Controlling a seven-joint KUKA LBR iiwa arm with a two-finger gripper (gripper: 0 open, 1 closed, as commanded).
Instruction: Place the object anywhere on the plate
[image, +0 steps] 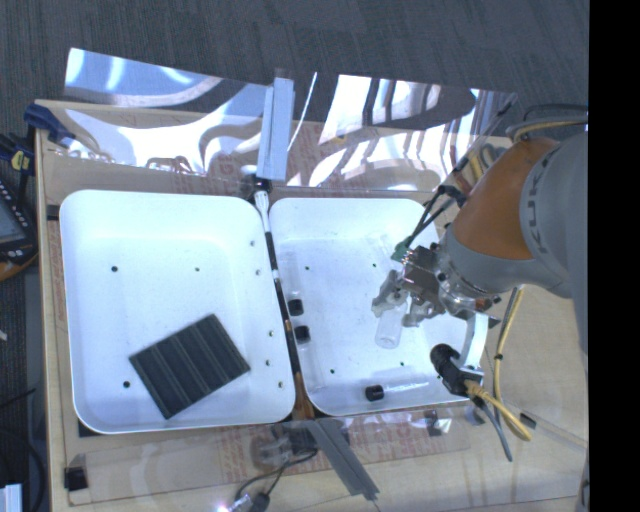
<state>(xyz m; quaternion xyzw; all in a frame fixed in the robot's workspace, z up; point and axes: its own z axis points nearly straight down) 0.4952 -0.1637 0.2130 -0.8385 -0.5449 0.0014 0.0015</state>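
One clear object (387, 332), possibly a small cup, hangs below the gripper (392, 305); jaw state unreadable, dark ridged plate (189, 364) well away in the other bin.

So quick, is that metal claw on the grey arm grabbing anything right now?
Two-finger gripper over the right white bin: cannot be told whether it is open, closed or holding anything.

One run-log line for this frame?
arm: over right bin | gripper: above clear object | plate: left bin, bare | placement: not done
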